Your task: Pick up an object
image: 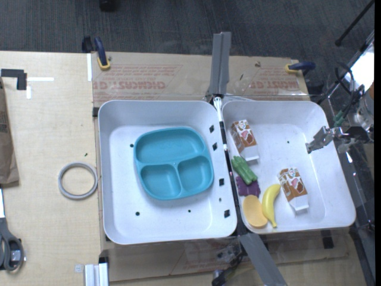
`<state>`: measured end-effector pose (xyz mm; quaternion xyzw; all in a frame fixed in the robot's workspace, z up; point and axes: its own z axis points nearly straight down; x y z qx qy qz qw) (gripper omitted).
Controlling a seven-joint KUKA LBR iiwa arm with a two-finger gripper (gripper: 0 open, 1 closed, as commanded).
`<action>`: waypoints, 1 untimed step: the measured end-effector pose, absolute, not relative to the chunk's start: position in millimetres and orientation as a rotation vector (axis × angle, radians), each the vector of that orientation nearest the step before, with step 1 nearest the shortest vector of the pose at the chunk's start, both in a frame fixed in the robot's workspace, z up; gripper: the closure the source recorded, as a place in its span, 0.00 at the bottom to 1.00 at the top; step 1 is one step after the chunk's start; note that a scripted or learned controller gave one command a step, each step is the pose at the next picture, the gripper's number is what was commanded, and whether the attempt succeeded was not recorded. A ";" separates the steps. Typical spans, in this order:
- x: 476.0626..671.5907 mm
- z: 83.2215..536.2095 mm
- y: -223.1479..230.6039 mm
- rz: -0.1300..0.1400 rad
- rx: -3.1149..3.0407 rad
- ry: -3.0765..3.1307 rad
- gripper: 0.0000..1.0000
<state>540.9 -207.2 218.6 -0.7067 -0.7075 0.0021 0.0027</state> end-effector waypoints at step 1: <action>477.2 139.8 -190.8 0.007 -2.430 -1.981 0.00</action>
